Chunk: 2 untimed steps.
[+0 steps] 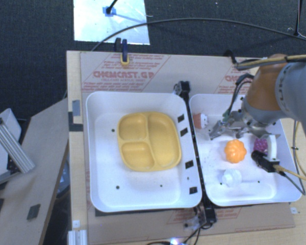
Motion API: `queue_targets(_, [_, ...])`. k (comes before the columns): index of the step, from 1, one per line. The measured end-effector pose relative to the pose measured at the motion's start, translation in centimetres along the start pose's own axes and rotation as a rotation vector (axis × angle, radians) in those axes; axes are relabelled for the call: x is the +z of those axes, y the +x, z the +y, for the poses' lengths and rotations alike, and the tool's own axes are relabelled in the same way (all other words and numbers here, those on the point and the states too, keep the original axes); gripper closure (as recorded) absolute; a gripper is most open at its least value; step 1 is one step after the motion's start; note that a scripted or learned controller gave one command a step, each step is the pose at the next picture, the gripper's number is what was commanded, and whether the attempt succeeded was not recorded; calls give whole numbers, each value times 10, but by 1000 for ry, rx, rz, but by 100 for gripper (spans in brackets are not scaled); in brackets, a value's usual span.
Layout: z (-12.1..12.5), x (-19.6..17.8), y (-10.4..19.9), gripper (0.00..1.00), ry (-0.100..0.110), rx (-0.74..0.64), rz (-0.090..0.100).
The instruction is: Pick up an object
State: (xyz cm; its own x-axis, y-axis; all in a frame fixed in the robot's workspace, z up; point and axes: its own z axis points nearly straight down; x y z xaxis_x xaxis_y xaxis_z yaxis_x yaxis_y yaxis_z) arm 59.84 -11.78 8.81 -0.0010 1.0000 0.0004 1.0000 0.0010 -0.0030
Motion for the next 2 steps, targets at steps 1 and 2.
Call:
queue_targets(1, [1, 3, 0, 0, -4, 1, 0])
queue_targets(2, [2, -8, 0, 100, -7, 1, -1])
